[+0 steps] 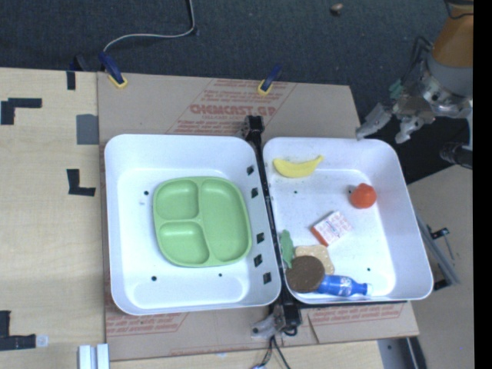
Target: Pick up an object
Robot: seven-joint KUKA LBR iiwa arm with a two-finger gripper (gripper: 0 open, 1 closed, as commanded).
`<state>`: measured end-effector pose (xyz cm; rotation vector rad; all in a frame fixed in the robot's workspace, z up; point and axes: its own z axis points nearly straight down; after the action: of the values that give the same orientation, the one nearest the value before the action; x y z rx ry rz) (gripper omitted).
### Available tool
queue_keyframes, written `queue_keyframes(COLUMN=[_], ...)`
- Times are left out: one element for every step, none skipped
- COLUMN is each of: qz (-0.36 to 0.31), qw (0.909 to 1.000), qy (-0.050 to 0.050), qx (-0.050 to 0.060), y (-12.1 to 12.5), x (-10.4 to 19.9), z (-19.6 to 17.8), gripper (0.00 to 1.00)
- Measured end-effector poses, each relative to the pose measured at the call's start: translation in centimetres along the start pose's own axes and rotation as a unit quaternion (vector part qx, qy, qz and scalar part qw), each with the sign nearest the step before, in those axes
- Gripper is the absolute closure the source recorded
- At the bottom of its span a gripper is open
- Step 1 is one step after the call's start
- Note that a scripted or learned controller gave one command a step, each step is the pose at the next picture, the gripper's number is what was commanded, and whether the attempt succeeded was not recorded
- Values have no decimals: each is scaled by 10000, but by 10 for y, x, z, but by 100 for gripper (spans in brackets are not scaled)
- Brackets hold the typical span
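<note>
No object has yet been taken up. The gripper (390, 123) is seen above the far right corner of the right bin (400, 229), outside its rim, with its two fingers spread apart and nothing between them.

The nearest candidate is judged to be the small orange-red ball (364, 196), which lies on the bin floor near the right wall, below the gripper in the view and a little toward the bin's middle. It is expected to be light and fairly firm, but round and prone to roll; it would best be taken across its widest part from straight above, with the fingers closed evenly on both sides.

The yellow banana (297, 166) lies along the far wall, to the left of the gripper. It appears to be a light toy, smooth and curved, and would be held most surely across its thick middle.

The red-and-white packet (332, 227) lies flat near the middle of the bin; being thin, it would be hard to get under. In the near corner a brown disc (306, 272), a blue bottle (342, 287) and a green item (286, 247) are crowded together, touching or nearly so; what the green item is cannot be made out.

A green divided plate (203, 221) rests in the left bin (123, 229), well apart from the gripper
</note>
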<state>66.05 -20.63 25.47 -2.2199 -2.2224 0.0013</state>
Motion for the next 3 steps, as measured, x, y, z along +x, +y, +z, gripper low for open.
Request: queue_keyframes(qz=[5,-8,-11], qw=[10000,10000,10000], qy=[-1,1,-13], qx=[13,-17,-35], y=[-37,-41,-40], x=[-17,-16,-16], z=[88,167,158], gripper=[0,0,100])
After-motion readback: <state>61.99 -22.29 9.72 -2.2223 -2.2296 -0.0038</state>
